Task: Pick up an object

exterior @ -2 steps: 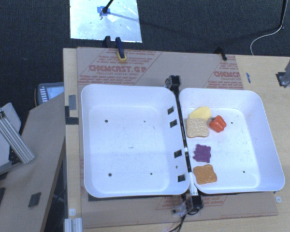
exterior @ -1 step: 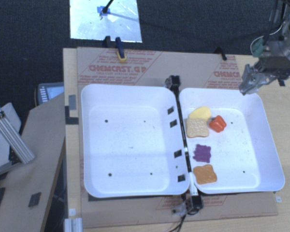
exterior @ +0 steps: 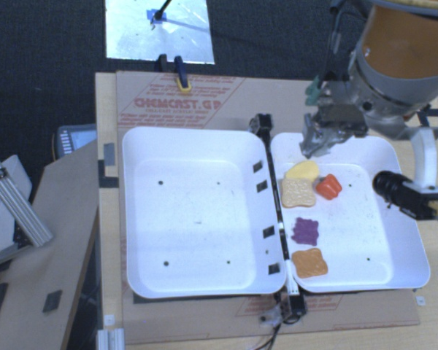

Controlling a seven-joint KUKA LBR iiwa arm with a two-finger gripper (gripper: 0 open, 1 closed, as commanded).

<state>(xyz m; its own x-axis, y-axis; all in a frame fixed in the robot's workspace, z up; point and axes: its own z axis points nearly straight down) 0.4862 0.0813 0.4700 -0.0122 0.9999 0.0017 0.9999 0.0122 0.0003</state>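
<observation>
My gripper (exterior: 315, 146) hovers just above yellow toy food piece (exterior: 302, 170) in right bin (exterior: 401, 265), likely lining up grab; finger state: cannot tell. Tan cracker (exterior: 298, 192), orange piece (exterior: 328, 187) crowd it.

Red print on the cardboard sheet (exterior: 204, 97) under the bins reads roughly "CHEMCAST GP"; the smaller lines there are too blurred.

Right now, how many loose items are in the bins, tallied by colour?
Yellow: 1, the yellow piece
Tan: 1, the tan cracker-like piece
Orange-red: 1, the orange-red piece
Purple: 1, the purple piece
Orange-brown: 1, the toast-shaped piece
Total: 5, all in the right bin
</observation>
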